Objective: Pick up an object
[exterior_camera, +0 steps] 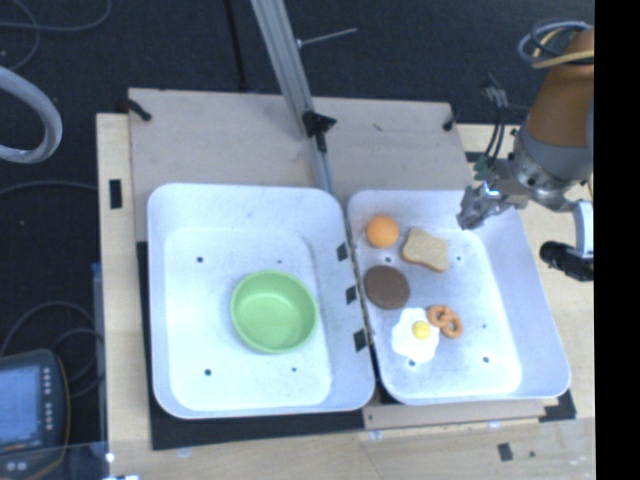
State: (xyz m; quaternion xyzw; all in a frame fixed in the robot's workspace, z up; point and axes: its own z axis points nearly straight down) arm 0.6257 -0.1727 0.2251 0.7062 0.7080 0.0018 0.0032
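— 5 things in the right bin (520, 298): orange ball (381, 232), bread slice (426, 250), brown disc (386, 287), fried egg (414, 336), pretzel (445, 321). Left bin (170, 268) has a green bowl (274, 311).

— And the gripper (473, 211)?

— Up at the right bin's far corner, near the rim, w/ nothing between it and the bin floor that I can see. Open or closed? Can't tell from here, too small & dark.

— So nothing picked yet.

— Looks that way. All 5 items lie on the bin floor, apart from the gripper. Bread's the nearest, just to its left.

— What'd trip it up?

— My guess: 1, the egg and disc are flat, so a 2-finger pinch could skid over the top. 2, the ball could roll off if caught off-centre. 3, pretzel touches the egg, so it might drag both or neither. 4, coming down that close to the rim, it could clip the bin wall.
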